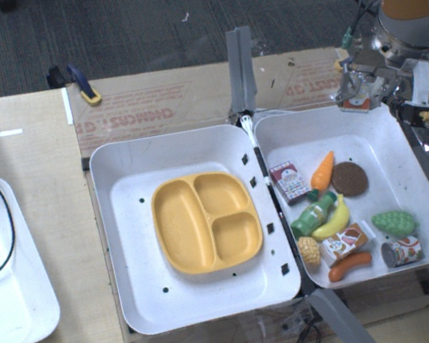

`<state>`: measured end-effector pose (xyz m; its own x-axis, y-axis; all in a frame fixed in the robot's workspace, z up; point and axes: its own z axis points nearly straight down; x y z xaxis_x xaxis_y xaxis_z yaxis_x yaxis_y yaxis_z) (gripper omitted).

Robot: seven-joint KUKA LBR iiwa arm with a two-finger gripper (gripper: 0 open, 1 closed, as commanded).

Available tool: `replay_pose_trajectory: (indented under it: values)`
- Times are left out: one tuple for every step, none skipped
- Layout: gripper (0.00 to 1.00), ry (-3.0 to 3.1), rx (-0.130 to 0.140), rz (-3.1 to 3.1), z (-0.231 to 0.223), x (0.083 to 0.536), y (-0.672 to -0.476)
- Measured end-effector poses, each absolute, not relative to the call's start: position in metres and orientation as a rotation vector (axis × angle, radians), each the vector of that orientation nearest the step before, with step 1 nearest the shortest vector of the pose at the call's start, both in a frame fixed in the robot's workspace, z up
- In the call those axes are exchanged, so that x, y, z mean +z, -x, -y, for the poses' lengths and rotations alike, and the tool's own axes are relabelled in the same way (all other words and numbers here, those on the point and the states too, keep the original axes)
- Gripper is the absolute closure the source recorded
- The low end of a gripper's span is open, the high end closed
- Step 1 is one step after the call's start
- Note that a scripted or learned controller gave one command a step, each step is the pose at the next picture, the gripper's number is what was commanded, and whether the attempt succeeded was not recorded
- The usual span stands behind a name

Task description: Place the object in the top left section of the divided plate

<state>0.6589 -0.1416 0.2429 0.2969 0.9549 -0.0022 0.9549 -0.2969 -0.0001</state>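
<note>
Camera view: yellow three-section divided plate (206, 222)

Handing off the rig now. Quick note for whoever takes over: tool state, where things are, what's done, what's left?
Tool: raised over the top right corner of the right bin, with a small red and white item at its tip; whether it is truly gripped is unclear.
Divided plate: yellow, in the left bin, nothing in any of its sections.
Right bin holds the toy food: carrot, brown cookie, banana, green bottle, sausage, can and others.
Done: nothing placed.
Left: carry the object to the plate's top left section and release.
</note>
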Motion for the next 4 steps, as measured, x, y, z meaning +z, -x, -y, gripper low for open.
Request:
replay_pose_trajectory:
  values:
    - [1.0, -2.297, -0.005, -2.146, 0.047, 0.19, -0.612]
    - [1.0, -2.06, -0.004, -2.374, 0.001, 0.191, -0.591]
    - [1.0, -1.883, -0.003, -2.515, -0.07, 0.191, -0.601]
    - [0.0, -1.884, -0.003, -2.515, -0.07, 0.191, -0.601]
